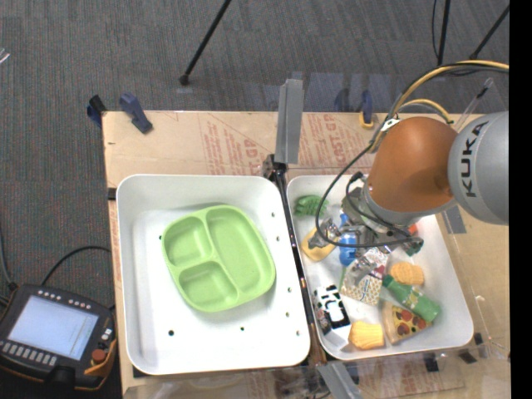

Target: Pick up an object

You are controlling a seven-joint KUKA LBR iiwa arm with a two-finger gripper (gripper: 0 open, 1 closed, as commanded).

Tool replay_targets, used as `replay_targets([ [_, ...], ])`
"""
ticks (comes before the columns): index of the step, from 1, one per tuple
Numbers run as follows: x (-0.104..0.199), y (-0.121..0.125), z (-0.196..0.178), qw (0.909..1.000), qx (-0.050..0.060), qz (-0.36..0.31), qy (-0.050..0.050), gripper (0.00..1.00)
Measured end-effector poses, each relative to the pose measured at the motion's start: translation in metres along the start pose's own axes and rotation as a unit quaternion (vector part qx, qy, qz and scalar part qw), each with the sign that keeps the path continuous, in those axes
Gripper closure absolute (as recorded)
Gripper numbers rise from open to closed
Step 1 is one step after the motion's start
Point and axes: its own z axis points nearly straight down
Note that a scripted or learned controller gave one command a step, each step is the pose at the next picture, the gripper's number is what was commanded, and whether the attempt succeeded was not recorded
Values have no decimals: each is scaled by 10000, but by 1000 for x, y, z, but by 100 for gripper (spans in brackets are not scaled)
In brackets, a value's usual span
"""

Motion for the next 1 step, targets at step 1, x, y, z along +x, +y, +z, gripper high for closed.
replay_targets([
  [1,-1,0,-11,10000,-1,4,-1,100],
])
